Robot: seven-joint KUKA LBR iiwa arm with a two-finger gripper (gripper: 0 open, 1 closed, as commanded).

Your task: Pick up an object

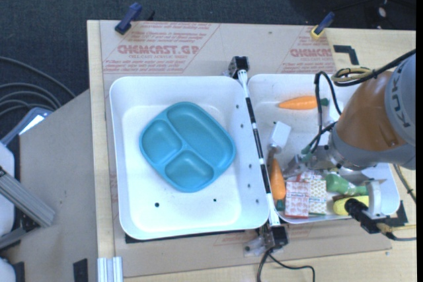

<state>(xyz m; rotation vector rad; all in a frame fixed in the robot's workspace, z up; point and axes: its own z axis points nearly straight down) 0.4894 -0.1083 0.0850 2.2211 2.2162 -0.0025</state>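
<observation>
- Arm (373,122) reaches in from the right, wrist down low over the right bin (264,86).
- Hand (316,158) sits among the clutter in the middle of that bin; can't tell its state, the wrist blocks the view.
- Right bin contents: carrot (297,103) near the far wall, a second orange carrot (277,183) along the left wall, white card (280,135) between them, red-and-white packet (299,198) at the near edge, green item (344,183) and yellow item (342,206) just beside the hand.
- Left bin (132,208) holds a blue divided plate (187,145), lying flat, roughly centred.
- Both bins sit side by side on the counter (165,43), touching along the middle.
</observation>
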